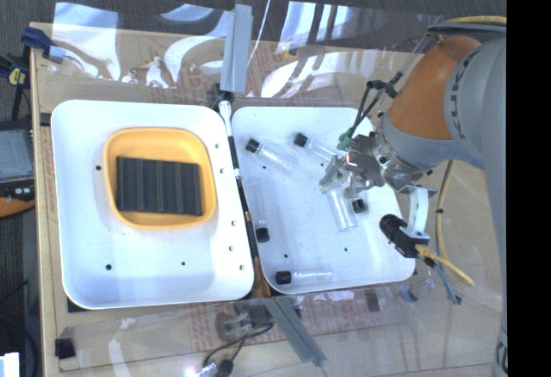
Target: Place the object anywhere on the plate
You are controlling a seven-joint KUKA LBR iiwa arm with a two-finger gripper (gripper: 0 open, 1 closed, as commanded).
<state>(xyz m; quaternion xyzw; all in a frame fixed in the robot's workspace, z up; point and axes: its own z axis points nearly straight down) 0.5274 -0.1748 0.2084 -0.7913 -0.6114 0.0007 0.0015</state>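
Two shallow white bins sit side by side on a pale wooden bench, with clear plastic sheeting glinting along the far edge and dark carpet beyond. Left bin [77, 263] carries a yellow plate [159, 176] with rounded corners, and a dark ribbed insert [160, 185] lies in the plate's middle. Right bin [284, 220] holds several clear tubes with black caps: one tube [265, 152] lies near the bin's upper left, a second tube [312, 145] just right of it close to the arm, a third tube [303, 278] along the near edge, and a loose black cap [262, 235] rests by the divider between the bins. From the right, the grey arm [456, 108] with its orange band reaches over the right bin, and the gripper [343, 186] hangs low above the bin's right half, well apart from the plate. A clear tube [342, 213] lies directly beneath the metal fingers, with a black cap at its right end, but whether those fingers are apart or closed around it cannot be made out from this slanting view, as the wrist hardware crowds that spot
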